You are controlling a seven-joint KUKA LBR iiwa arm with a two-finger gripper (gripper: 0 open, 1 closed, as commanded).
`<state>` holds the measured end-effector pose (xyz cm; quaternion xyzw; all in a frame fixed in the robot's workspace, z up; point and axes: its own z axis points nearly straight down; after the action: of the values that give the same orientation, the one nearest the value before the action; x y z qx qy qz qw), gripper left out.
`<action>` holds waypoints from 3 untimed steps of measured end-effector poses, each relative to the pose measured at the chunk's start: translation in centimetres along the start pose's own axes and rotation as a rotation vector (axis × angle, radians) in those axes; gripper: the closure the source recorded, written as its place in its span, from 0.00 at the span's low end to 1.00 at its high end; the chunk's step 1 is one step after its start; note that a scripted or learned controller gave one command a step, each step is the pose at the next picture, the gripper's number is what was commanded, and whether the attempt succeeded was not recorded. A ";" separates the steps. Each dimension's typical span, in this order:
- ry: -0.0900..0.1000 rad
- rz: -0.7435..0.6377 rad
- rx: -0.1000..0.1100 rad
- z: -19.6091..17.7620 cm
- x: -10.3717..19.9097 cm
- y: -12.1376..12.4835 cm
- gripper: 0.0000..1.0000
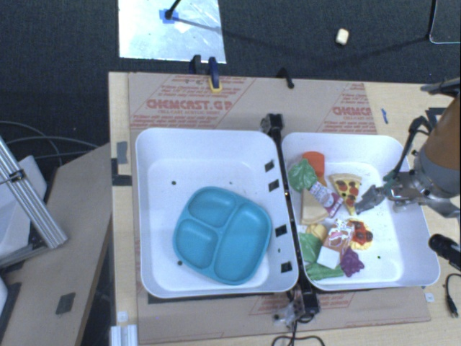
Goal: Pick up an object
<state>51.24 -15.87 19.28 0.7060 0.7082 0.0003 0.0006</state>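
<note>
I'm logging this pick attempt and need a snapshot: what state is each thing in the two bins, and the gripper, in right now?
Blue divided plate: lying flat in the left bin, nothing in its compartments.
Toy food pile: heaped along the left side of the right bin, pieces overlapping.
Pizza slice: lying flat, topping up.
Purple piece: at the pile's near edge.
Gripper: low over the right bin, beside the pizza slice, holding nothing visible.

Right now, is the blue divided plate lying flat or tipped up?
Flat. The blue divided plate lies face up on the floor of the left bin, all three compartments showing, no edge propped on the bin wall.
</note>
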 end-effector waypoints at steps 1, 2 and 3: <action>0.005 -0.008 0.004 9.0 7.6 2.6 0.00; 0.002 -0.005 -0.003 0.4 11.4 -1.2 0.00; 0.001 -0.005 -0.007 -7.7 14.1 -2.4 0.00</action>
<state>48.76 -1.75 26.93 0.7042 0.7100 0.0035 0.0027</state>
